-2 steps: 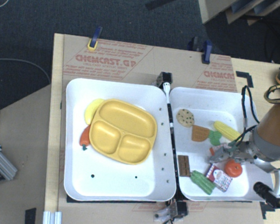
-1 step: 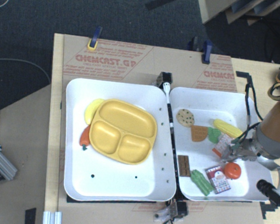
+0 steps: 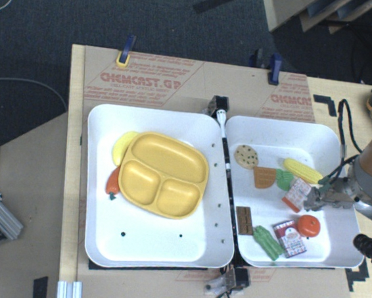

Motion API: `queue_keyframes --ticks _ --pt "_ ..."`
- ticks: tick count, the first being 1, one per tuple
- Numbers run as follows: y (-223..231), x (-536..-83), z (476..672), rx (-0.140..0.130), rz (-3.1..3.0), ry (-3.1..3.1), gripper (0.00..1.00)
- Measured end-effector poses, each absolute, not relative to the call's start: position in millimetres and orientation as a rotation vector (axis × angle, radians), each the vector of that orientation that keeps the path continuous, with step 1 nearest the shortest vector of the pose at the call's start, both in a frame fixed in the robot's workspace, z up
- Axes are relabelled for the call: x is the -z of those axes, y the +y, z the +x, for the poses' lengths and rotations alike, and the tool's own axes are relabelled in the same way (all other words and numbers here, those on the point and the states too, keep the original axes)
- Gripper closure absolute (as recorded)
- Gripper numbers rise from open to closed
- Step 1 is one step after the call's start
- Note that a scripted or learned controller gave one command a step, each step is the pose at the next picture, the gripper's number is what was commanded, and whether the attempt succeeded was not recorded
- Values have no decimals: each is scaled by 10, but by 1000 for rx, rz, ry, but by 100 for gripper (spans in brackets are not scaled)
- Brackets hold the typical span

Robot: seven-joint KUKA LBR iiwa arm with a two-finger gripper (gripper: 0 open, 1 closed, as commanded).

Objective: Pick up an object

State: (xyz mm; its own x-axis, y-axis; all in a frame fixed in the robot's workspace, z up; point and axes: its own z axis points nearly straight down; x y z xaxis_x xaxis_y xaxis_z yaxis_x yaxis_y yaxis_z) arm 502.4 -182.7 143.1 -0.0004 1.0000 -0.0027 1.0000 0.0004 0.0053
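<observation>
My gripper (image 3: pixel 318 196) hangs low over the right side of the right bin (image 3: pixel 339 260), with the grey arm coming in from the right edge. It is right beside a small red and white packet (image 3: pixel 293 196) and may be touching it; I cannot make out any hold. Just above the packet lie a yellow corn cob (image 3: pixel 302 170) and a green piece (image 3: pixel 284 180). A red tomato (image 3: pixel 308 225) sits just below the gripper.
The right bin also holds a cookie (image 3: pixel 245 156), a brown piece (image 3: pixel 264 178), a chocolate bar (image 3: pixel 244 220), a green pickle (image 3: pixel 267 242) and a red box (image 3: pixel 291 239). In the left bin (image 3: pixel 162 248) a yellow divided plate (image 3: pixel 162 173) lies beside a yellow fruit (image 3: pixel 123 146) and a red pepper (image 3: pixel 113 182).
</observation>
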Motion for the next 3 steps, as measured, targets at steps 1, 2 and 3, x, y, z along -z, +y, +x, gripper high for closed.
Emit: queue_keyframes --ticks 1,2,3 --pt "-1907 -2009 5100 -4 2215 2216 100" --pt "-1912 -2268 5112 -3 2216 2218 100" --pt "-1343 -2195 5356 -3 2213 2227 100"
